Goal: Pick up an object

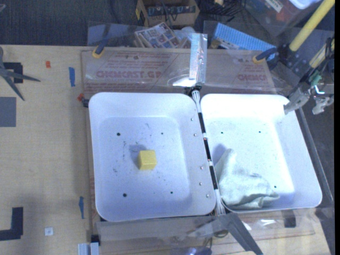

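Observation:
A small yellow cube [147,160] lies near the middle of the left white bin [106,110]. A crumpled white cloth [241,182] rests in the front left part of the right white bin [297,158]. My gripper [307,95] hangs at the far right edge of the view, above the right bin's back right corner. It is well away from both the cloth and the cube, and nothing is visibly held in it. Much of the gripper is cut off by the frame edge.
Clear plastic panels [143,70] stand behind both bins. A ridge [204,142] divides the two bins. Wooden bench top [37,142] spreads to the left. A yellow pole [313,17] and clutter sit at the back right.

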`<move>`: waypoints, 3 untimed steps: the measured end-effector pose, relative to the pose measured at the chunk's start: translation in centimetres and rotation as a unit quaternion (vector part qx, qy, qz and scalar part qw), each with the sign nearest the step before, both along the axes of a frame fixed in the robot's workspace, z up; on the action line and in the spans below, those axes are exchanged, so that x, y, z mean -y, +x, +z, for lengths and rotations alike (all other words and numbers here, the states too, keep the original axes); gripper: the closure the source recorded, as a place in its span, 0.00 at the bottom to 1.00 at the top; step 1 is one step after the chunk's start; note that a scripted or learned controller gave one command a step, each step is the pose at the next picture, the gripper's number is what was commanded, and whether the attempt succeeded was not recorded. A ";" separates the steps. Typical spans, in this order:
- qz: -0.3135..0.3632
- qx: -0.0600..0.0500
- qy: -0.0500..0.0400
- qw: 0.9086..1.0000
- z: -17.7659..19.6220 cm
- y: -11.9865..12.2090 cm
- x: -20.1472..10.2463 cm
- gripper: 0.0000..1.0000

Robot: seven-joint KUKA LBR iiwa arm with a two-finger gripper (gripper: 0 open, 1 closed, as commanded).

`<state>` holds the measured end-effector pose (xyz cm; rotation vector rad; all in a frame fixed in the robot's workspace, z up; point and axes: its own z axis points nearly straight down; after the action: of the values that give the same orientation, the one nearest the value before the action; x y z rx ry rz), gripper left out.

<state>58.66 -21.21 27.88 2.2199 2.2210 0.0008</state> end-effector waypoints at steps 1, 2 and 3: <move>-0.020 -0.001 0.000 1.000 -14.6 -0.7 -5.7 0.00; -0.151 0.002 0.000 0.989 -19.1 -1.8 -11.2 0.00; -0.153 0.005 0.001 0.988 -17.9 -1.7 -11.1 1.00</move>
<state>56.98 -10.13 9.94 2.5295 1.8527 0.0142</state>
